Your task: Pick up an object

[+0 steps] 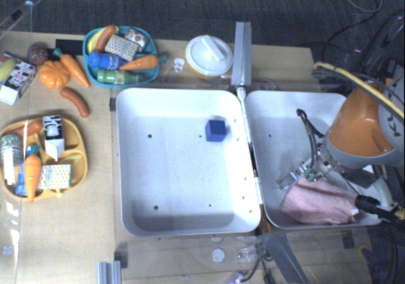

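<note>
A: Claw position?

B: Gripper [302, 174] low in the right bin [278, 112], toward that bin's near side, at the left end of a pink cloth [316, 203]. Metal parts sit right at the cloth's upper left edge, seemingly touching. Whether the claw is spread or closed on fabric: cannot tell, the parts are too small and tangled with linkage.

A: The cloth itself?

B: Crumpled heap against the right bin's near wall. Long axis runs roughly left to right along that wall, right end a little lower and disappearing under the arm's hardware. The orange band [357, 126] of the arm sits above and right of it.

A: Anything else to pick?

B: Blue cube [216, 129] in the left bin [136, 200], toward that bin's far right corner, well apart from the claw, with the dividing walls between them. Sits square, no long axis to speak of.

A: Off the bins?

B: Left of the left bin, a yellow tray [78, 161] of toy food; beyond it, a blue bowl [150, 74] of toy vegetables. A white lidded container [209, 55] stands just behind the left bin's far right corner.
</note>
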`<state>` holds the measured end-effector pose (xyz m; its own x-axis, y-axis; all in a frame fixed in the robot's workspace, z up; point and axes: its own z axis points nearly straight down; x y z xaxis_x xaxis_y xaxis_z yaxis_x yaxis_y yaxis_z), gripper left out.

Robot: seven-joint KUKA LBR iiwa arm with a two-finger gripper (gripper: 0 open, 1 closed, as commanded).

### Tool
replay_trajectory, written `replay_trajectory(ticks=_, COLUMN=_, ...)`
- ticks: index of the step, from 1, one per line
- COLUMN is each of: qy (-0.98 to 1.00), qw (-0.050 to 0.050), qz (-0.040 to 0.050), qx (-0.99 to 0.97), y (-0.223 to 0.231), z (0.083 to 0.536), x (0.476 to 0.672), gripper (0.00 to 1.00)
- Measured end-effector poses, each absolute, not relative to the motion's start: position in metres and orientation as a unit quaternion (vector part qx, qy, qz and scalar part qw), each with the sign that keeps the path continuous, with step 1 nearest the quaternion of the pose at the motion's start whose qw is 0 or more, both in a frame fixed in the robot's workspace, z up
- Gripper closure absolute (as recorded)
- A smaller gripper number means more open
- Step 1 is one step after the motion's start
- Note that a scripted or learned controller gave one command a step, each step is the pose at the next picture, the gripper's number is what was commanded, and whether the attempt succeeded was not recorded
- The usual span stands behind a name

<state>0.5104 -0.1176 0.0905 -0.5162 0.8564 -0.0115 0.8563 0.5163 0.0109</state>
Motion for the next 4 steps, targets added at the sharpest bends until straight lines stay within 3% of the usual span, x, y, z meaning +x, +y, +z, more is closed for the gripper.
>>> replay_trajectory(ticks=1, qy=0.868, qw=0.007, qz=0.0036, qx=0.496, y=-0.133, z=0.09, x=0.521, gripper=0.0)
replay_trajectory(ticks=2, qy=0.868, qw=0.012, qz=0.0048, qx=0.496, y=-0.133, z=0.103, x=0.524, gripper=1.0)
replay_trajectory(ticks=3, qy=0.868, qw=0.012, qz=0.0047, qx=0.496, y=-0.133, z=0.103, x=0.524, gripper=0.0)
replay_trajectory(ticks=4, qy=0.87, qw=0.008, qz=0.0021, qx=0.493, y=-0.127, z=0.09, x=0.518, gripper=0.0)
